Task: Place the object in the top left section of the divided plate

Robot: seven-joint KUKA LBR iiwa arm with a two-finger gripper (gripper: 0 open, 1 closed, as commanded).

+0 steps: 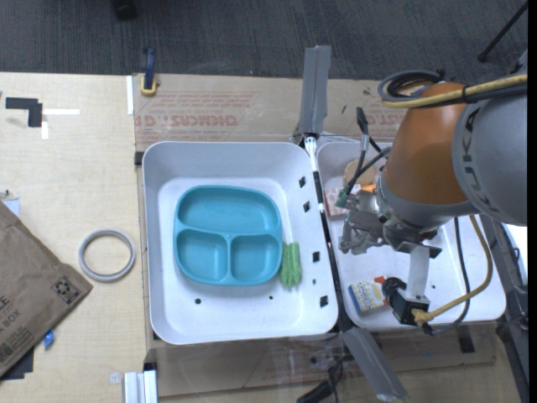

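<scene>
Divided plate (pixel 227 246), teal, is sitting in the left bin (pixel 159 225) with one wide far section and two smaller near ones. Green object (pixel 290 264) is lying just beside the plate's right near edge, on the bin floor. Arm (pixel 436 154) is hanging over the right bin (pixel 482 305), gripper (pixel 359 238) pointing down into it; can't tell its state. Small carton (pixel 367 294) is lying in the right bin's near part.

light: bright, even | shadows: soft | focus: sharp | glare: mild on bins (pixel 159 250)
</scene>
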